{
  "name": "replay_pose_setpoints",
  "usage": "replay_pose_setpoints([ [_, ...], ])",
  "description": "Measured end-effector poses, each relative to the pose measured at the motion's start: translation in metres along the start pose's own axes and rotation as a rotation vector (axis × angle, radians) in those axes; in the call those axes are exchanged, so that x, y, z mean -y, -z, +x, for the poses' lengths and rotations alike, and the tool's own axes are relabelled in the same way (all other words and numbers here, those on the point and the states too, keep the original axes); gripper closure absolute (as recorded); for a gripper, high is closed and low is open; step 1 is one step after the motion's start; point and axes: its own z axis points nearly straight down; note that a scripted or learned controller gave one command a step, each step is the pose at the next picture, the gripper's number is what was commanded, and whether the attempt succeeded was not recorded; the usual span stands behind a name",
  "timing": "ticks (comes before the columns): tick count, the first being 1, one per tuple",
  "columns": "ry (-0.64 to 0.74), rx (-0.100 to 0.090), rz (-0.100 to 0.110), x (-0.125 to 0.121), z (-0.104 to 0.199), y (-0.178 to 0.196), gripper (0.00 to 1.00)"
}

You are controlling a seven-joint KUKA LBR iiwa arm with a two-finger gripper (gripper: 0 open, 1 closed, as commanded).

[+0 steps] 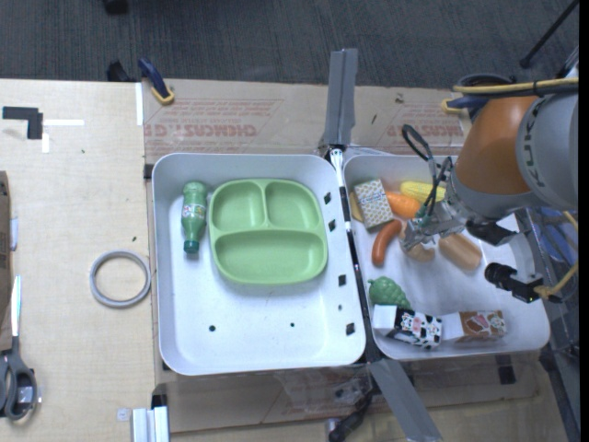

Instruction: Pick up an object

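Note:
The right bin [515, 339] holds several toys: a red sausage [386, 241], an orange carrot [402, 204], a yellow corn cob [417, 191], a speckled cracker box [372, 202], a tan bun [461, 251], a green vegetable [388, 292], a cow-patterned carton [419, 328] and a brown packet [481, 323]. My gripper [420, 237] is low in this bin, between the sausage and the bun and just below the carrot. The arm's wrist hides part of the corn and whatever lies directly under the gripper.
The left bin [184, 339] carries a green divided plate [269, 230] and a green bottle [192, 215] beside it. A grey ring [121, 278] and scissors [17, 376] lie on the bench at the left. A black cable [419, 144] loops over the right bin's far rim.

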Motion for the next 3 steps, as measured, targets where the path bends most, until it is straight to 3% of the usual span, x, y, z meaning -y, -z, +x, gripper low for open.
replay_pose_setpoints([
  [1, -0.168, -0.001, 0.004, -0.073, 0.032, 0.088, 1.00],
  [2, -0.168, -0.001, 0.005, -0.073, 0.032, 0.088, 0.00],
  [3, -0.183, 0.003, -0.008, -0.065, -0.021, -0.003, 0.00],
])
